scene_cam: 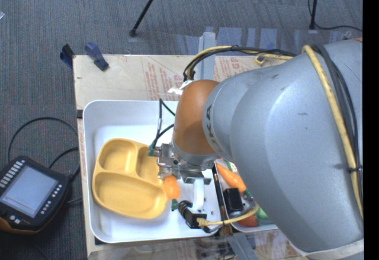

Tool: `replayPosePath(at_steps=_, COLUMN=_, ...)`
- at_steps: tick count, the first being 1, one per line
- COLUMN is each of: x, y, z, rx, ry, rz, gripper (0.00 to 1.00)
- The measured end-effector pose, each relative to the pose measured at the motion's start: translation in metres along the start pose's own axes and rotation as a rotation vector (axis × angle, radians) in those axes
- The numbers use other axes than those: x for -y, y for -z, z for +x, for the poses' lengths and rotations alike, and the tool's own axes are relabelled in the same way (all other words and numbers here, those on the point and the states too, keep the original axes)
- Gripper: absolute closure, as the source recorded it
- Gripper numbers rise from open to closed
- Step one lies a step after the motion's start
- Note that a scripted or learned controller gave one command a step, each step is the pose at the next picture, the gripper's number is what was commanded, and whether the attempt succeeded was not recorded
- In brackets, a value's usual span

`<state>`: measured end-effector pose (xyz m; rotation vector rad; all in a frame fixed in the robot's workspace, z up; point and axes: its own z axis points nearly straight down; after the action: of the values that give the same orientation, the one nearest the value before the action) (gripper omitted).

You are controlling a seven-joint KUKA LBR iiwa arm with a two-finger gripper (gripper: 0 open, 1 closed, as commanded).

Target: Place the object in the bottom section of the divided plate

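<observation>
The hand (177,185) hangs below the orange wrist band over the left bin (92,134), at the right edge of the yellow divided plate (127,179); whether it is gripping anything cannot be told from this slanted view, since the wrist housing and mounting hardware cover most of it. Just beside it, at the plate's right rim, sits a small orange object (171,187), rounded and glossy, touching or nearly touching the hand. It looks like a light plastic toy, stiff and probably slippery, so a hold across its narrow middle seems safest, squeezed gently so it cannot squirt out. The plate's large bottom section lies immediately to the left of the object, the two smaller sections above it. Outward to the right, the other bin (228,208) holds a toy carrot (232,177) and more items, but the broad grey arm cuts most of that bin off, so its contents are hard to name.
</observation>
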<state>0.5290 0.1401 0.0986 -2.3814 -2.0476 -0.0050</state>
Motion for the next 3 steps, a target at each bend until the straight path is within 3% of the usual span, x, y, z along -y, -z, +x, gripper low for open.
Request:
replayPosePath(at_steps=1, x=0.001, y=-0.003, z=-0.001, rx=0.003, ry=-0.002, rz=0.005, gripper=0.00)
replayPosePath(at_steps=2, x=0.000, y=0.006, z=-0.004, rx=0.007, ry=-0.006, rz=0.005, gripper=1.00)
replayPosePath(at_steps=3, x=0.032, y=0.058, z=0.041, rx=0.005, ry=-0.440, rz=0.006, gripper=1.00)
